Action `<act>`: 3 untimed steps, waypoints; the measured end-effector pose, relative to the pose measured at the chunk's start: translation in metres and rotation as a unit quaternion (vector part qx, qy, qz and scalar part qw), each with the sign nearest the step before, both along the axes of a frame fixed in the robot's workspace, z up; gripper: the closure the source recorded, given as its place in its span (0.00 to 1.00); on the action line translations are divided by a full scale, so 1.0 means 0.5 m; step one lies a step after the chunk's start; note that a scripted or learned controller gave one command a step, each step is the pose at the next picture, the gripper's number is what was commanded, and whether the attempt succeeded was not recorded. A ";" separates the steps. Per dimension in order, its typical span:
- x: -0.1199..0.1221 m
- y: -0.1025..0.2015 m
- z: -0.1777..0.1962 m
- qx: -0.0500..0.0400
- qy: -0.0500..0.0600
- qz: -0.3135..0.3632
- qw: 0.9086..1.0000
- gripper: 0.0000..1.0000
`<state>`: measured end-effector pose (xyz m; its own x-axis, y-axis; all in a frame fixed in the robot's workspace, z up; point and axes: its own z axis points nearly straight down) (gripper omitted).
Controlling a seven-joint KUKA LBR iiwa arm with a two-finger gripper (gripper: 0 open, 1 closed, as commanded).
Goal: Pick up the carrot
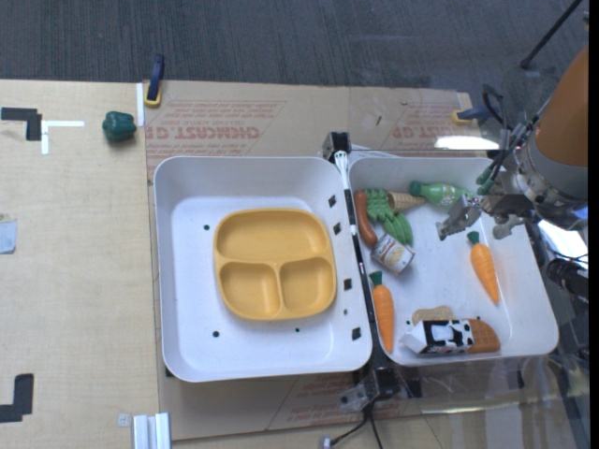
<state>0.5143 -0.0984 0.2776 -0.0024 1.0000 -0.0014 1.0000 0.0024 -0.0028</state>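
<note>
**benchwatcher:** So where's the arm [568,120] sitting right now? All I'm getting is grey and orange at the right edge.

**kuka_fan:** Yeah, it's reaching in from 3 o'clock, leaning over the right-hand bin [524,340]. The orange band is sitting up near 2 o'clock and the wrist is angling down and left toward the bin's upper right part. The gripper [479,220] is hanging above the bin floor with its fingers spread apart, one finger [458,220] poking left, the other over at the right. Nothing is sitting between them.

**benchwatcher:** And the carrot?

**kuka_fan:** There's a carrot [484,266] lying just below the gripper, at about 6 o'clock from it, green top up by the fingers and the tip pointing down-right. I can't tell if the fingers are touching it. A second carrot [383,312] is lying along the bin's left wall, near a small can [393,254].

**benchwatcher:** Other stuff?

**kuka_fan:** A cow-print carton [440,336] is sitting at 6 o'clock in that bin, and a yellow divided plate [275,263] is sitting in the left bin [178,279].
</note>
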 end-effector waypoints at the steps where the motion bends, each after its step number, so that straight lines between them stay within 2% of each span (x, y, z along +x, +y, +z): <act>1: 0.020 -0.114 -0.155 0.000 0.000 -0.080 0.997 0.00; 2: 0.066 -0.204 -0.354 0.001 0.000 -0.213 0.977 0.00; 3: 0.066 -0.205 -0.338 0.001 0.002 -0.215 0.977 1.00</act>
